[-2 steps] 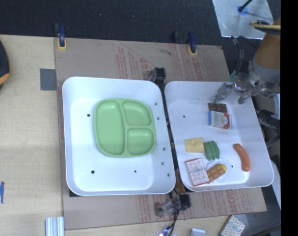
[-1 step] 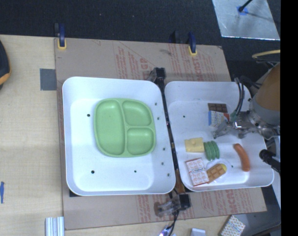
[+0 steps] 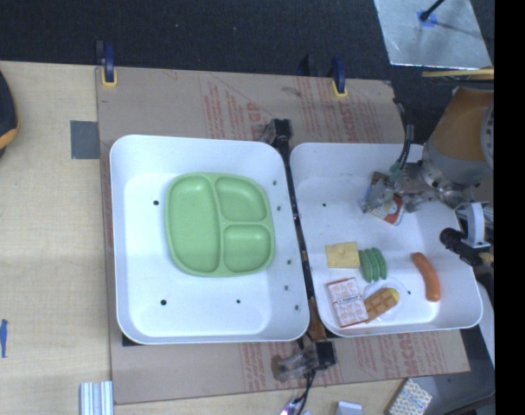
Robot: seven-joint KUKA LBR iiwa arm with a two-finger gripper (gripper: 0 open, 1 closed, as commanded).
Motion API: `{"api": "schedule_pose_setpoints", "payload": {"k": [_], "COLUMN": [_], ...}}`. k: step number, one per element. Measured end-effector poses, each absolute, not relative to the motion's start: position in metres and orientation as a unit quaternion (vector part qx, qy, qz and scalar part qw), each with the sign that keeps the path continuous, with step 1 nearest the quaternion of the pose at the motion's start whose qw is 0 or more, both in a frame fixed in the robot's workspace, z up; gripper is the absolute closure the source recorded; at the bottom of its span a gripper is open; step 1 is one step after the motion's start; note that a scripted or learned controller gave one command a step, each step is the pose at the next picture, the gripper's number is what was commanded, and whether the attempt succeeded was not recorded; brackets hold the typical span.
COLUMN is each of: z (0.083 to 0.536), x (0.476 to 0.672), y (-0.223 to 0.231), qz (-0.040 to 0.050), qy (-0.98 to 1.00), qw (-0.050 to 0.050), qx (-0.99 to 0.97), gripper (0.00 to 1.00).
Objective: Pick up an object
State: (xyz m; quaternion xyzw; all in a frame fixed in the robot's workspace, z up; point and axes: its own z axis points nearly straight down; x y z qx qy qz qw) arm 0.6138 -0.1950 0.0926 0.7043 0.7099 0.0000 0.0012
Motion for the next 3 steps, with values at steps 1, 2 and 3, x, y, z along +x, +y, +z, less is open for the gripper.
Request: {"api": "schedule_pose_setpoints", "payload": {"k": [1,2,3], "z": [0.093,0.105,0.103], "x": [0.659,0.658,0.657], "y": [-0.165,-0.167,-0.167], "qz": [0.0004,-0.0006,-0.0018], "qy": [0.71,0.71,0.71], "qw": [0.0,0.0,-0.001], "qx": [0.704,0.704,0.704], "gripper": [0.0,1.0,0.0]}}
